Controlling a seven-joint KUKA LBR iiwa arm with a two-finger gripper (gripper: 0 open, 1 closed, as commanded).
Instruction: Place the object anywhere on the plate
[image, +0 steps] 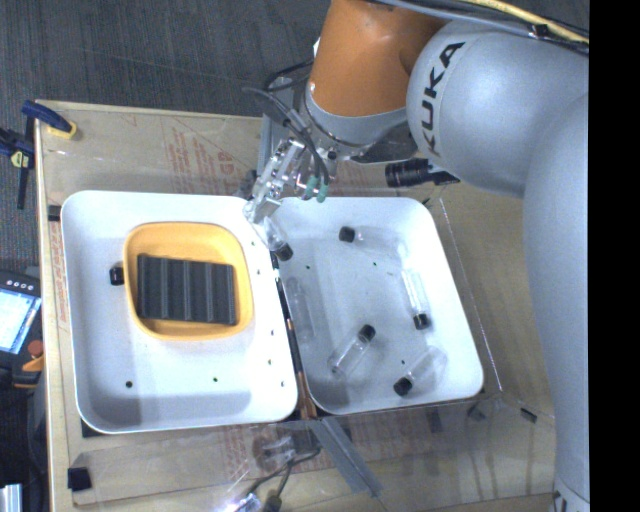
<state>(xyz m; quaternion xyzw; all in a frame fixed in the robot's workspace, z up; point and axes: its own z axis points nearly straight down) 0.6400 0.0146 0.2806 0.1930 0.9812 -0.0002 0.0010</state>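
Note:
A yellow plate (186, 238) lies in the left bin (150, 400), with a dark ridged block (190, 290) resting on its middle. My gripper (262, 208) hangs over the rim between the two bins, at the top-left corner of the right bin (455, 300). A clear vial (273, 234) with a black cap at its lower end juts down from between the fingertips, tilted toward the right bin. The gripper is shut on this vial's upper end. It stands just right of the plate's upper-right corner.
Several more clear, black-capped vials lie in the right bin, among them vial (415, 295), vial (352, 350) and vial (420, 372). A small black piece (117, 274) sits left of the plate. The arm's bulk covers the upper right.

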